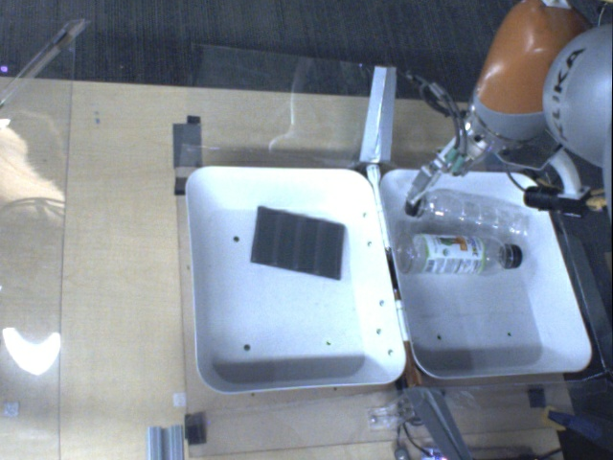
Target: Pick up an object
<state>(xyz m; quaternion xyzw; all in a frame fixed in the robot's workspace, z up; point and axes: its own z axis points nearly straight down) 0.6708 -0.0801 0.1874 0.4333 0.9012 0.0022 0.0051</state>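
In the right bin (536,338), a clear plastic bottle with a green and orange label and a black cap (460,255) lies on its side. A second clear, crumpled bottle (479,215) lies just behind it. My gripper (419,199) reaches down at a slant into the bin's back left corner, its tip at the left end of the crumpled bottle. Nothing is seen held. A flat dark grey rectangular pad (298,242) lies in the left bin (287,353).
The grey arm with its orange band (522,51) hangs over the back right of the right bin. A metal post (378,113) stands behind the gap between the bins. A clear panel stands along the bench's left side.
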